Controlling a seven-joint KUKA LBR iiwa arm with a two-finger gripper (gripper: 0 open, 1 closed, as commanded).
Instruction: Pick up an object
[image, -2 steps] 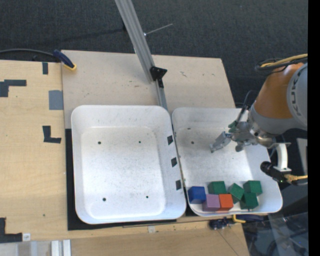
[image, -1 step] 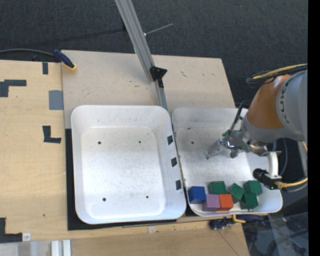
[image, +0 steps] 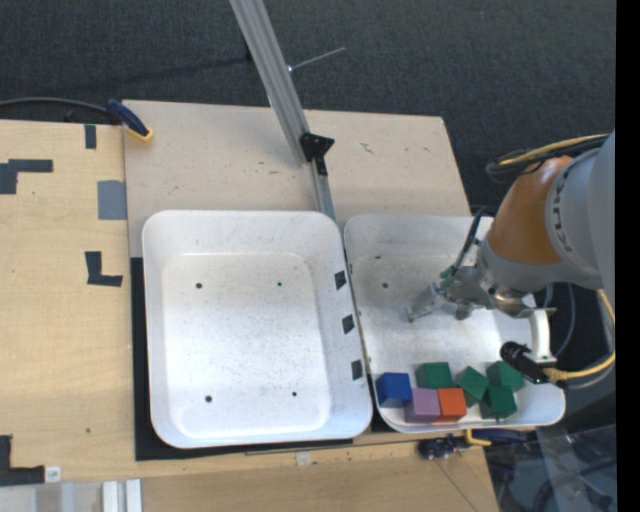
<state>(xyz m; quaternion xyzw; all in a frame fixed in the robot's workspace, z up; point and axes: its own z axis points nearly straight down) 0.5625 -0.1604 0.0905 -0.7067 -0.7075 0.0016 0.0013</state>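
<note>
No text, label, brand or number can be read here. The bench (image: 250, 170) carries dark tape marks, not letters.

small blocks (image: 448, 392), green, blue, purple and orange, lie clustered along the right bin's (image: 400, 240) near edge.

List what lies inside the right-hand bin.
In the right bin, along its near edge: a blue block, purple block, orange block and green blocks. The arm covers part of its far-right floor.

Two bins (image: 245, 228) looked smooth white plastic, speckled, bench (image: 60, 260) beneath them matt pale wood, blocks (image: 452, 390) matt.
</note>
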